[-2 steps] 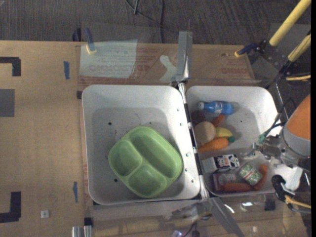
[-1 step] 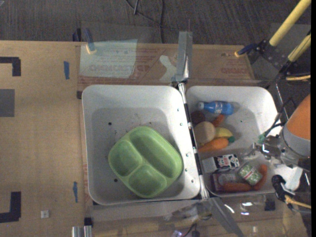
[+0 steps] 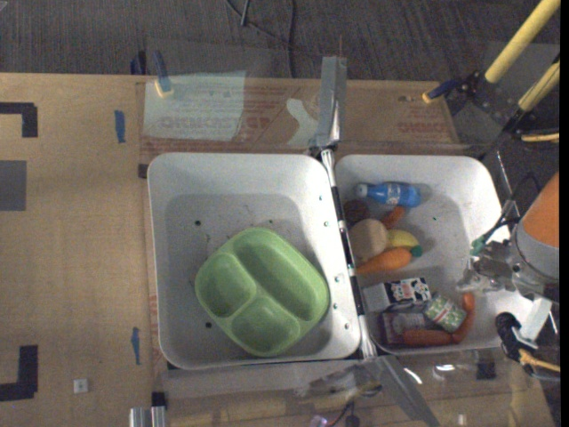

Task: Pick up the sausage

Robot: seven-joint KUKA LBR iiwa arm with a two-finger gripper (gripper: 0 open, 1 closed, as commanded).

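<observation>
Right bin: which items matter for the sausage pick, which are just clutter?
Job:
sausage
gripper

Clutter:
blue bottle
carrot
milk carton
green can
green divided plate, in the left bin

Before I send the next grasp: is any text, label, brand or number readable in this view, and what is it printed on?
Nothing reads clearly.
Clear sheet behind the left bin: rows of print, too blurred to read.
Cardboard behind the right bin: faint reddish lettering, unreadable.
Small carton: a black and white picture, no readable words.
Blue bottle: white label band, too small to read.
Green packet: markings too small to read.
</observation>
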